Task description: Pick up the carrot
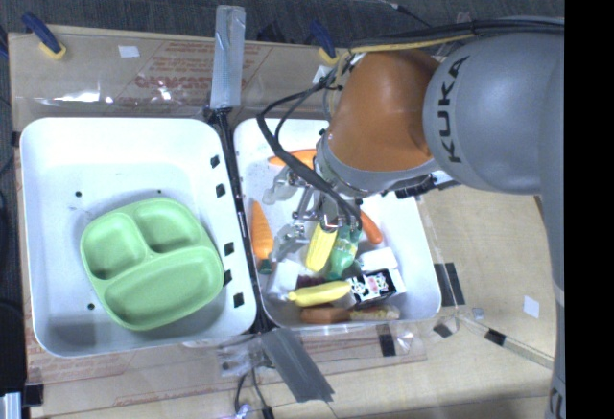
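**A:** Where is the gripper?

**B:** Low in the right bin, under the orange band of the grey arm. Its metal parts hang over the clutter in the middle of that bin. Whether it is spread or pressed together, I cannot tell; the wrist and the tangle of metal hide that.

**A:** And the carrot?

**B:** It lies along the left wall of the right bin, long and orange, pointing roughly up and down the view, just left of the gripper. I see nothing of it between the metal parts. There are other orange bits too: one near the top of the bin beneath the wrist, another to the right of the gripper. What those are I cannot say.

**A:** What sits right under the tool?

**B:** A yellow piece touching a green one, and below them a banana lying crosswise. Beside the banana is a small black-and-white packet, and a reddish-brown thing lies along the near wall.

**A:** The other bin?

**B:** The left bin holds a green divided plate, flat, well apart from the gripper. Black cables loop from the arm above the right bin.
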`<state>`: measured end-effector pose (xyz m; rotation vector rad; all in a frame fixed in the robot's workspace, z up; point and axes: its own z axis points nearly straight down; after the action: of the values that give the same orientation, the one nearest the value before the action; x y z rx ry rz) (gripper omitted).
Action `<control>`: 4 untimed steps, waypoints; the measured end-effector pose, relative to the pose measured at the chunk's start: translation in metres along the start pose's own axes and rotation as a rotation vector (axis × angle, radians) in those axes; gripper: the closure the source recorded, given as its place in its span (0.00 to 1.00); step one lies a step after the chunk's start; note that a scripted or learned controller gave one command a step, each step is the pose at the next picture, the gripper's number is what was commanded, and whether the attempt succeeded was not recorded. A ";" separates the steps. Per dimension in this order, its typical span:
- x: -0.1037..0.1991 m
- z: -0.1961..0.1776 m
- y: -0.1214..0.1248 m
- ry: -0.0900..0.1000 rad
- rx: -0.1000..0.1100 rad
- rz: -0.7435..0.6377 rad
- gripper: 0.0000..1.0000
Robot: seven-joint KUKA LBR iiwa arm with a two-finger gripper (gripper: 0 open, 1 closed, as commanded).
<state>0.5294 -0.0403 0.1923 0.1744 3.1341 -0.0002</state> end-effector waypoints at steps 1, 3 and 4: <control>-0.012 0.000 -0.013 -0.001 0.000 0.081 0.00; 0.009 0.001 0.027 0.004 0.000 0.132 0.00; 0.006 0.001 -0.045 0.002 0.002 0.067 0.00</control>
<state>0.5185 -0.0845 0.1917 0.2795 3.1282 -0.0036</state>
